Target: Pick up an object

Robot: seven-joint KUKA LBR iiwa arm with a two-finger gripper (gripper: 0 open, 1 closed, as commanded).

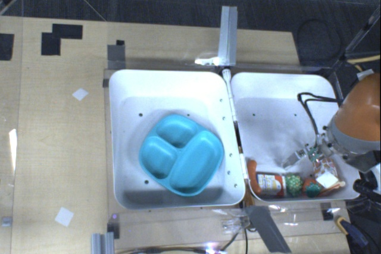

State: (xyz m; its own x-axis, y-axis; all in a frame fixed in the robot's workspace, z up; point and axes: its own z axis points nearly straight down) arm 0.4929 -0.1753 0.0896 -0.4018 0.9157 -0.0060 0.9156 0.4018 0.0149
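Several small objects lie along the front wall of the right bin (268, 110): a red and white labelled packet (269, 182), a green round piece (293, 184), an orange and green piece (312, 188) and a white and tan piece (329, 179). My gripper (306, 155) hangs low over the bin's front right part, just above and behind these objects. Nothing shows held in it. The arm's orange band (362, 111) rises to its right.
A blue divided plate (181, 153) lies in the left bin (128, 128). A black cable (309, 105) loops over the right bin's back right area. A metal post (228, 35) stands behind the ridge between the bins.
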